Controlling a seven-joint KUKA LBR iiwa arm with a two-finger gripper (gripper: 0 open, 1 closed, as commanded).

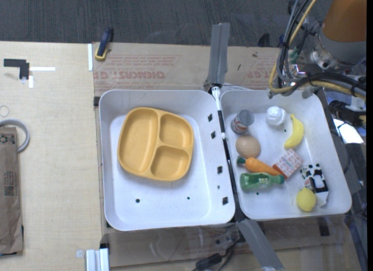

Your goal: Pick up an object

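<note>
Apparently pre-grasp: arm (344,13) parked over desk's far right corner, end effector state can't tell, so right bin (337,203) items like banana (295,132), lemon (306,199) lie unobstructed; yellow plate (155,143) alone in left bin (111,206).

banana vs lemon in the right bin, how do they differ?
The banana is long and curved; the lemon is round and compact. The banana lies in the bin's far part, beside a white ball; the lemon sits at the near edge, beside a black-and-white carton. Both are yellow.
</note>
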